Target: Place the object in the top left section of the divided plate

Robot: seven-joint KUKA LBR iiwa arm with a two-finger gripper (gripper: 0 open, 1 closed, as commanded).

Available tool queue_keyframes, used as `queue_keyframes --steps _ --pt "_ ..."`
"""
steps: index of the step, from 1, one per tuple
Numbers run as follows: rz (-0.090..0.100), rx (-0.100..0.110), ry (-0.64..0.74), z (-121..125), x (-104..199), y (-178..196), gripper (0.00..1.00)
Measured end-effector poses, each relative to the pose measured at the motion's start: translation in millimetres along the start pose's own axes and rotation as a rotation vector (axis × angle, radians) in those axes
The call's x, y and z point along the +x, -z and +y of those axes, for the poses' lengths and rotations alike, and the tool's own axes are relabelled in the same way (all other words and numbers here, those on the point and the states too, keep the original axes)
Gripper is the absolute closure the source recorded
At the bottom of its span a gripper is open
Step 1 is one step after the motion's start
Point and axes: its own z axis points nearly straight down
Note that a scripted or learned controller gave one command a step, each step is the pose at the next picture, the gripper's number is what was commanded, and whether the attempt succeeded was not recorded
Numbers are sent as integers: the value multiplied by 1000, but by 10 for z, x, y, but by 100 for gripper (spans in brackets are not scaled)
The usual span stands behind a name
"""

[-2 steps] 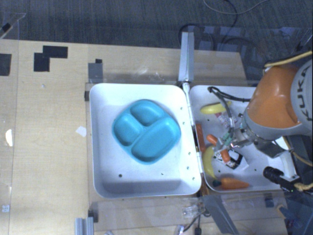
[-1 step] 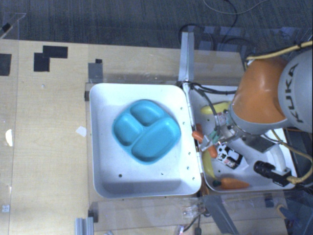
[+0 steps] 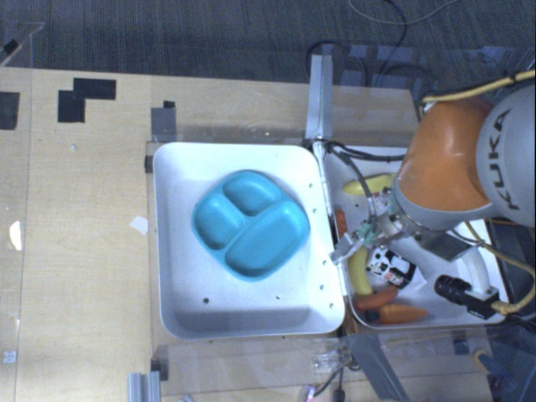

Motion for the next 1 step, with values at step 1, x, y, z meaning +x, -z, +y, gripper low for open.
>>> queue_keyframes --steps 1 --pt "2 4 66 -49 -78 -288 0"
